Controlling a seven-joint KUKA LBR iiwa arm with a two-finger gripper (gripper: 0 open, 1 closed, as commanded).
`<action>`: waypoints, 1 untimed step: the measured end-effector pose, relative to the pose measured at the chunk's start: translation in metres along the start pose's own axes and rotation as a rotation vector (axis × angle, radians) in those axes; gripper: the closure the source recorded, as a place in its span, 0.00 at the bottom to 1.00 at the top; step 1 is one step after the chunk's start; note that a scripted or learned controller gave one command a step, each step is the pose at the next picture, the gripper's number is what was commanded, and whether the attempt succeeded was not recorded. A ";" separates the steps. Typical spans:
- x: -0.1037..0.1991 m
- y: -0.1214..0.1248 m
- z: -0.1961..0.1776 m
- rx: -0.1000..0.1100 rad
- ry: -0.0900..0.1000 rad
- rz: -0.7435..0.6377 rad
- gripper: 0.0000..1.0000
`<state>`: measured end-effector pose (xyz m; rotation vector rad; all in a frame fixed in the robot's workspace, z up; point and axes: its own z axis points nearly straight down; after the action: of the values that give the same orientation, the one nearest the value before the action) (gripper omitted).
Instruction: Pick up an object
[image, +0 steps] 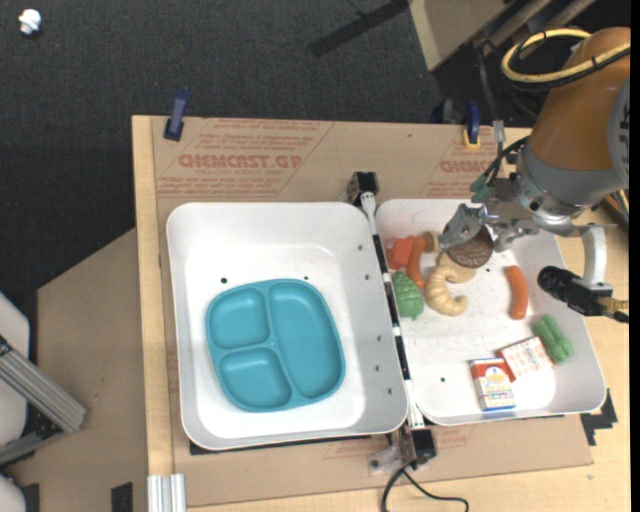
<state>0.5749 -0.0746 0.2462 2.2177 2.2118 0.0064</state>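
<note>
Seemingly the gripper (468, 238) hung over the right bin (580, 385) with a brown round piece (470, 254) right under it, the croissant (445, 288) just below; whether anything was gripped I cannot tell.

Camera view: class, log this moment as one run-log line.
gripper: over right bin, at brown round item | grasp: unclear | croissant: beside | tray: left bin

So the desk (250, 150) is covered with a brown cardboard sheet with red CHEMCAST lettering on it. Blue clamp (177, 113) pins it at the far left edge, another clamp (472, 125) sits at the far right. Left white bin (190, 230) has a teal divided plate (275, 343) lying flat in it. Dark carpet (150, 50) beyond the desk.
</note>
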 end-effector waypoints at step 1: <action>0.069 -0.005 -0.008 0.006 0.006 -0.010 1.00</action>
<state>0.5698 -0.0051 0.2544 2.2123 2.2295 0.0059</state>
